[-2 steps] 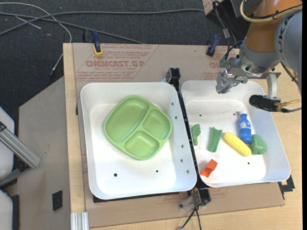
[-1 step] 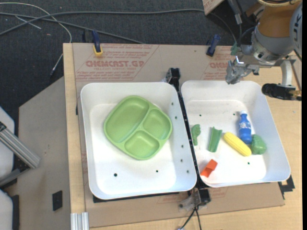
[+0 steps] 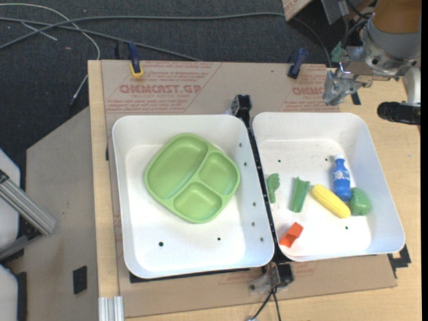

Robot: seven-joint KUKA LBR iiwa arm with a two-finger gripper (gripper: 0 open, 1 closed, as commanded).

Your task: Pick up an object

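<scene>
Nothing's been grabbed yet: the gripper [image 3: 336, 89] is parked up above the far rim of the right bin [image 3: 381, 146], and whether it's apart or together can't be told from this angle. All the pickable stuff is sitting in that right bin, bunched toward its near half. Counted up: one blue bottle [image 3: 341, 177], one yellow corn cob [image 3: 331, 200] touching the bottle's lower end, one green lump [image 3: 360, 202] just beside both, one green stalk-shaped piece [image 3: 299, 194], one smaller green piece [image 3: 273, 185] near the divider, and one orange-red block [image 3: 291, 234] close to the near wall. That's six small items, four of them greenish or green-adjacent in a cluster that could get knocked around. The left bin [image 3: 127, 179] holds a single green divided plate [image 3: 192, 177] with three compartments. Everything looks like light, stiff toy plastic, probably a bit slick, so nothing fragile is expected, but rounded shapes like the corn and bottle could squirt out if pinched off-centre. The stalk piece or the orange block would likely be the easier picks, since they lie apart from their neighbours; the stalk would best be taken across its narrow width at mid-length. The plate looks too wide and flat for anything but a rim grab.
</scene>
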